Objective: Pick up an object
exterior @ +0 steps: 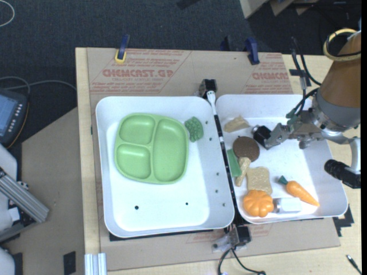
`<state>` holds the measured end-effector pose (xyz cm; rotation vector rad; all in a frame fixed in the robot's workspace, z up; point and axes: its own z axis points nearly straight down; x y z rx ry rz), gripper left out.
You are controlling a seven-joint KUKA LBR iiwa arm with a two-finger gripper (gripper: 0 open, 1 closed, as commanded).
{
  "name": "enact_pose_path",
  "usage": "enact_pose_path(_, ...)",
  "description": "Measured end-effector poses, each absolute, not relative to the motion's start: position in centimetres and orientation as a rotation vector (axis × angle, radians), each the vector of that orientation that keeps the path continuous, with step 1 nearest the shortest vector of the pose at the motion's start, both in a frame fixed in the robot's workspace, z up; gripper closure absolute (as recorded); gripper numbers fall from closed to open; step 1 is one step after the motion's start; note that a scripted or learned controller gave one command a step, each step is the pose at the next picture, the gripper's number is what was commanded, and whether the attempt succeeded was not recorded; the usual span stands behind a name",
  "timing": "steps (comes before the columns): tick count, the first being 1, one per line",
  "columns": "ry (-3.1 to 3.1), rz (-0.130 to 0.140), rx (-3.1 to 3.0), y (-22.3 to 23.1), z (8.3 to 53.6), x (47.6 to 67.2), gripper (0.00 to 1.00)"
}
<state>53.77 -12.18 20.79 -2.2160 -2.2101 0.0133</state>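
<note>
Toy foods crowded the right bin (321, 105): a brown disc (246, 148) near its centre-left, a tan wedge (235, 124) at the disc's twelve o'clock, a bread slice (259, 179) at its five o'clock, an orange pumpkin (257, 203) against the near rim, and a carrot (300, 192) at the pumpkin's two o'clock. The gripper (262, 136) hung just at the disc's two o'clock, nothing visibly between its fingers; whether it stood released or clenched I could not tell. Bare white floor lay at the carrot's twelve o'clock. The left bin (166, 211) held a green divided plate (152, 148), with a green broccoli piece (194, 128) at its two o'clock and open room along its near edge.
</note>
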Motion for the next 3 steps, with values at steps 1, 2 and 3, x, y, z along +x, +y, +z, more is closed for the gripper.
enact_pose_path(1,-2.222,0.0,-2.221,-12.2,21.5,54.1,0.0)
enact_pose_path(2,-2.217,0.005,-2.217,-11.3,16.7,54.4,0.0)
enact_pose_path(3,-2.216,0.006,-2.217,-11.1,12.3,54.0,0.0)
